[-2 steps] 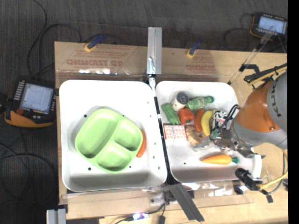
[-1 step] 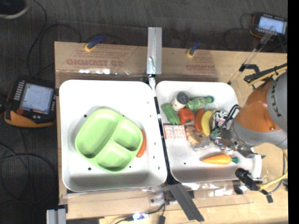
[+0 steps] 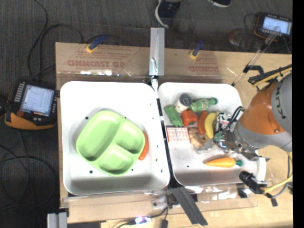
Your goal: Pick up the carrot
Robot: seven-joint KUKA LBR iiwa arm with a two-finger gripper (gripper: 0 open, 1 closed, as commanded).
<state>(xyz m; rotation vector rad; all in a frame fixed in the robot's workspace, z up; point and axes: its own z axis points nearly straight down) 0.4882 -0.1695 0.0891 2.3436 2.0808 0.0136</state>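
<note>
- Lying on the floor of the right bin, near its front wall, the carrot is pointing its orange tip toward the divider and its green stub toward the arm
- Looking like a light, stiff plastic toy, it is probably going to feel smooth and a little slippery, and it is tapering, so a pinch across the thicker half near the green end is seeming safer than one at the narrow tip
- Sitting clear of the clutter on its near side, the carrot is leaving open white floor toward the divider, while the front wall just beside it is limiting room for a finger on that flank
- Hovering just above and to the right of the carrot, the gripper is sitting low over the pile; how its jaws are standing I cannot tell, and nothing is showing between them
- Crowding the middle of that bin, a banana, a red tomato-like piece, a small card and a green bottle are lying close together
- Resting in the left bin, a green divided plate is lying well apart, with a second orange piece tucked at its edge
</note>
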